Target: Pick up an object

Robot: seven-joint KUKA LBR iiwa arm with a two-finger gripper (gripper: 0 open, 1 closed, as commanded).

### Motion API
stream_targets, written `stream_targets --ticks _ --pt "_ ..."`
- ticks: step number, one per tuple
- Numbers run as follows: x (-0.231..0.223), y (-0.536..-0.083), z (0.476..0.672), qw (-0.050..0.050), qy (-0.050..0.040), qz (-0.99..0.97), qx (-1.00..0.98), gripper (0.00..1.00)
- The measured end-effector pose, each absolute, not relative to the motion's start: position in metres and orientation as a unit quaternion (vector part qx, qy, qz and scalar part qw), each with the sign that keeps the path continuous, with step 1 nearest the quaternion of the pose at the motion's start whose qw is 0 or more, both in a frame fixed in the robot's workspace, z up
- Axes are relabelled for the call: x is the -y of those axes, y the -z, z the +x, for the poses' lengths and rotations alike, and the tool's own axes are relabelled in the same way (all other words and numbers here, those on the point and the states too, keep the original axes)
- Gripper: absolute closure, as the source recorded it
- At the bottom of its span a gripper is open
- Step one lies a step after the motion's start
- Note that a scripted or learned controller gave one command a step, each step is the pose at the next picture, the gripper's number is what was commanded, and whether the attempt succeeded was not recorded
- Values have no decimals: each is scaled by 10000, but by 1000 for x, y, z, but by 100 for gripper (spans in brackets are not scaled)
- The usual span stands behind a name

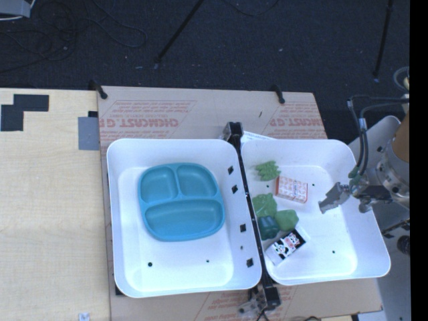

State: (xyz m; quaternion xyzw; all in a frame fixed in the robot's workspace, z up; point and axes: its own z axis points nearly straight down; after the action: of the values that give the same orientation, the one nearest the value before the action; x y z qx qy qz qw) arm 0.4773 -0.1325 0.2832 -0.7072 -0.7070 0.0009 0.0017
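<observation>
Dark carpet crossed by cables lies behind the bench, where a cardboard sheet [200, 116] carries two shallow white bins side by side. On the left, the left bin [130, 259] holds a blue divided plate [180, 200] and nothing else I can make out. Over in the right bin [348, 259], the candidates cluster against its left wall: a small green leafy piece [268, 170], a red-and-white packet [291, 189] just beside it, a larger green lump [274, 212] touching a dark teal piece [269, 227], and a black-and-white patterned box [287, 245] nearest the camera. The arm's gripper [332, 200] hangs over the bin's right half, well apart from all of these, with bare white floor under it; whether its fingers are spread or pressed together I cannot tell (the tip is small and blurred), and nothing shows between them. My reading is that the task is at the approach step, with no object chosen or touched yet. The next move calls for travel leftward toward the cluster, then a descent onto one item; the packet looks the easiest, since it lies fairly clear of its neighbours.
</observation>
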Motion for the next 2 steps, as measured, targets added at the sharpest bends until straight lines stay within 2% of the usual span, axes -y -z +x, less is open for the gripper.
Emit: stream_targets --ticks 1,2 --pt "133 -293 477 28 -15 -7069 7073 100" --pt "60 -478 477 -61 57 -7045 7096 100"
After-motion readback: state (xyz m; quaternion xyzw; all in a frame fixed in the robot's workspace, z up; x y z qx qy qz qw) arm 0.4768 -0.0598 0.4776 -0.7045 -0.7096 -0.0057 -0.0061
